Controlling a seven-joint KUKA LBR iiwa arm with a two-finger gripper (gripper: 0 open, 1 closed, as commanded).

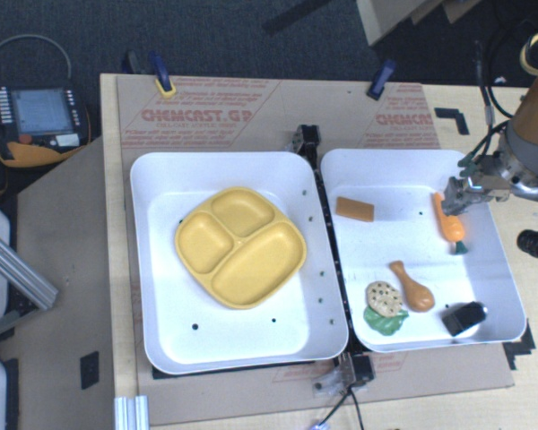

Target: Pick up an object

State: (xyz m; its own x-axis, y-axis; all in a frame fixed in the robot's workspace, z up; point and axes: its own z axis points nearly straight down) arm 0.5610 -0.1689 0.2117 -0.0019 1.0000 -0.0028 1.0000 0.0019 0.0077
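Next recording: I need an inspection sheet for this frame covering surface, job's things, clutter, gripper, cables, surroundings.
Surface: brown board bearing two white bins, left bin and right bin, side by side.
Job's things: in the right bin, a carrot, an orange block, a drumstick, a cookie on a green piece, a black object.
Clutter: yellow divided plate in the left bin.
Gripper: gripper at the carrot's upper end; grip cannot be judged.
Cables: black cables beside the arm; a cable looped over the handheld screen.
Surroundings: handheld screen at left; blue clamps on the board's far edge.
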